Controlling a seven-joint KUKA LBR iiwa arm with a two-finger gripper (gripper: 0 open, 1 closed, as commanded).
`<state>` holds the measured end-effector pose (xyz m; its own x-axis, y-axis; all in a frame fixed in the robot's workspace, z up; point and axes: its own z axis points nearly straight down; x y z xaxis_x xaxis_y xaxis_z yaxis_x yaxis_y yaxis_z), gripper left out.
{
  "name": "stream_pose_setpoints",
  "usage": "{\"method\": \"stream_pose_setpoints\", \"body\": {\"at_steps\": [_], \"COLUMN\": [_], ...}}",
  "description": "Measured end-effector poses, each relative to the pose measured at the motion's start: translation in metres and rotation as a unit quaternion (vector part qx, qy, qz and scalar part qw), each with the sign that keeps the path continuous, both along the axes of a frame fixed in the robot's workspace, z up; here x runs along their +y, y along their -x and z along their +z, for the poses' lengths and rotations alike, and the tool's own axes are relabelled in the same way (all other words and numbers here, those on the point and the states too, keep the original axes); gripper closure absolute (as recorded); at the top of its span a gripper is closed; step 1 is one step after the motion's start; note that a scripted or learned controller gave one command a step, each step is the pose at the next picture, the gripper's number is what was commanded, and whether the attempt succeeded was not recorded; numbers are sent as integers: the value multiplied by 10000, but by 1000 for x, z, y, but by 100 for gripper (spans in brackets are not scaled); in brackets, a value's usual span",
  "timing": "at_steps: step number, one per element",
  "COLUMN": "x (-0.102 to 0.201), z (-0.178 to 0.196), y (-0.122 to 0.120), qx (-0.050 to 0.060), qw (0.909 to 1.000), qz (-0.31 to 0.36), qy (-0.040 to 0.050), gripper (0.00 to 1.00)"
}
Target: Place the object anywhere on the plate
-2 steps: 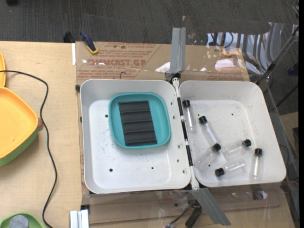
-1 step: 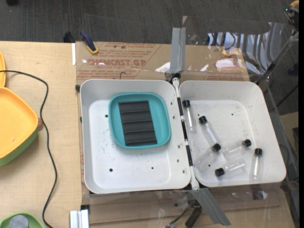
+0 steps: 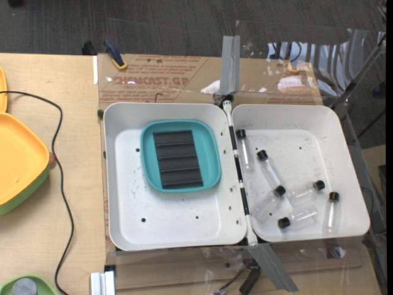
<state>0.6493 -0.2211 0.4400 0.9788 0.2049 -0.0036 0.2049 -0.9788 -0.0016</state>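
A teal square plate (image 3: 210, 158) lies in the left bin (image 3: 123, 183), toward its upper middle. A dark ribbed block (image 3: 177, 159) rests flat on the plate, covering most of its centre. Several clear plastic vials with black caps lie scattered in the right bin (image 3: 344, 158): one near the divider (image 3: 243, 147), one tilted in the middle (image 3: 270, 171), one near the front (image 3: 301, 217) and one upright-looking at the right (image 3: 331, 211).
Yellow and green dishes (image 3: 18, 165) sit on the wooden bench at far left, with a black cable (image 3: 61, 183) running past them. Cardboard (image 3: 159, 78) lies behind the bins. A grey post (image 3: 230, 66) rises at the bins' divider.
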Motion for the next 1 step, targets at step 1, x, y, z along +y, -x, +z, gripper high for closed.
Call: {"method": "stream_pose_setpoints", "body": {"at_steps": [1], "x": [0], "z": [-1], "y": [-5], "qx": [2], "qw": [10000], "qz": [3], "qy": [6], "gripper": [0]}}
